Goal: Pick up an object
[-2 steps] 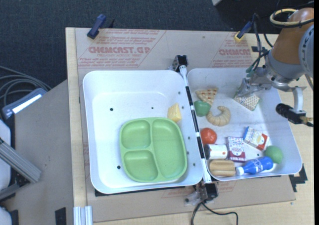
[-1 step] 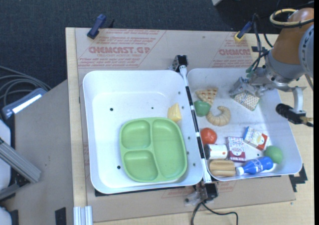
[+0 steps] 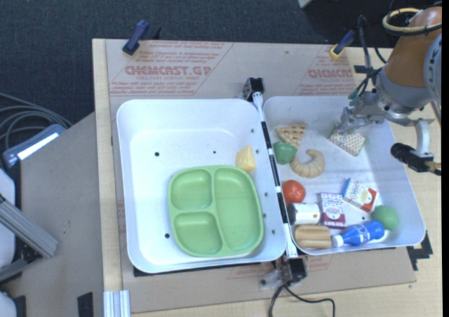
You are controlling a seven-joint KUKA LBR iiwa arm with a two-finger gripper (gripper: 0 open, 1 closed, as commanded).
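My arm comes in from the right, orange band above the wrist at the far right edge. My pincer (image 3: 349,124) is low over the back of the right bin (image 3: 410,193), tip just above a pale speckled block (image 3: 349,142). Tip and block look touching or nearly so; cannot tell which. Cannot tell whether the pincer is open or closed: the tip is small and blurred against the white floor. Nothing seen gripped.

Right bin contents, back to front:
- waffle wedge (image 3: 292,132) near the divider
- green pepper (image 3: 284,151) just in front of the wedge
- croissant (image 3: 309,163) beside the pepper, toward bin centre
- tomato (image 3: 292,191) against the divider
- red-and-white carton (image 3: 359,194) right of centre
- dark red box (image 3: 332,210) in front of centre
- hot dog (image 3: 312,237) at the front left corner
- blue bottle (image 3: 359,234) lying on its side along the front wall, touching the hot dog's end
- green ball (image 3: 385,217) at the bottle's right end

Left bin (image 3: 140,168): green tray (image 3: 215,210) with three compartments, lying flat toward the front. Cheese wedge (image 3: 246,159) just behind the tray's right rear corner, near the divider.

Both bins sit side by side on a cardboard sheet (image 3: 168,66) with red print. Blue clamp (image 3: 135,37) at the sheet's back left corner
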